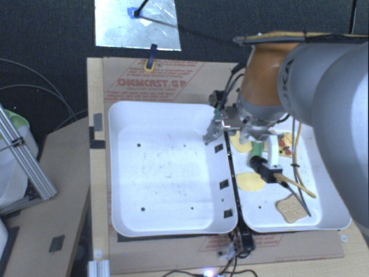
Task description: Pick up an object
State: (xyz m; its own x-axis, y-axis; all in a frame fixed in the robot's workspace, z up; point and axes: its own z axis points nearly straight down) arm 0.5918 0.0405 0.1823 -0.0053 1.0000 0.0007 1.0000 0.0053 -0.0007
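Above the bins' shared edge: gripper (214, 130) state can't tell; may clip left bin (124, 111) rim, miss yellow disc (250, 182).

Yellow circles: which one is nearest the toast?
The lower yellow circle, lying close to the toast; the upper circle sits farther away, partly under the arm.

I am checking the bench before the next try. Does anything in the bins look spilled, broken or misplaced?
Nothing stands out. The yellow disc and the toast-shaped piece lie flat inside the right bin, which sits square beside the left bin.
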